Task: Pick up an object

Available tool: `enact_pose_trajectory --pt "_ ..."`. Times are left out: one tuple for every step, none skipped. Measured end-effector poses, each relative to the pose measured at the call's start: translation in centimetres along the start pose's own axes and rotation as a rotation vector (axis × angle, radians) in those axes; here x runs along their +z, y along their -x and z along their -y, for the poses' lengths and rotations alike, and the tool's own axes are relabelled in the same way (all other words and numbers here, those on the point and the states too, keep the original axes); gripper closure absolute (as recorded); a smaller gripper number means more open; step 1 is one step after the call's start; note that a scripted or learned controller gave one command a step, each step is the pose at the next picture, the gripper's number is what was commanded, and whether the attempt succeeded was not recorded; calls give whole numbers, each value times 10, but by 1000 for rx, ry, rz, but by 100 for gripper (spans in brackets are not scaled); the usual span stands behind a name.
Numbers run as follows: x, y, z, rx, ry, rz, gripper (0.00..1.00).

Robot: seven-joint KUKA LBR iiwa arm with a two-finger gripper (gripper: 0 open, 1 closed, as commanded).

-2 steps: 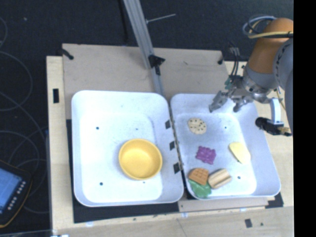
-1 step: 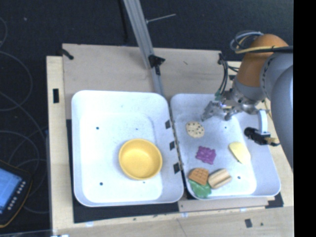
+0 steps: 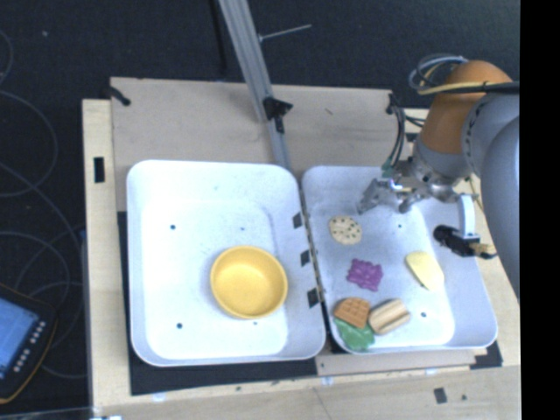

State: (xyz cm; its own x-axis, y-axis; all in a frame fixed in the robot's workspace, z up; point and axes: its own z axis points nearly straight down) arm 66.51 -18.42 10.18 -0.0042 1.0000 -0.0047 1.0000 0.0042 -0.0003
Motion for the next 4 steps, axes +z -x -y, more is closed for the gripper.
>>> enact_pose_trajectory --pt "-12 1 -1 -4 3 3 100" --pt "-73 -3 3 -1 8 -4 100" --pt "-137 1 7 1 10 -3 100" --pt "-186 2 6 -2 8 -3 100"
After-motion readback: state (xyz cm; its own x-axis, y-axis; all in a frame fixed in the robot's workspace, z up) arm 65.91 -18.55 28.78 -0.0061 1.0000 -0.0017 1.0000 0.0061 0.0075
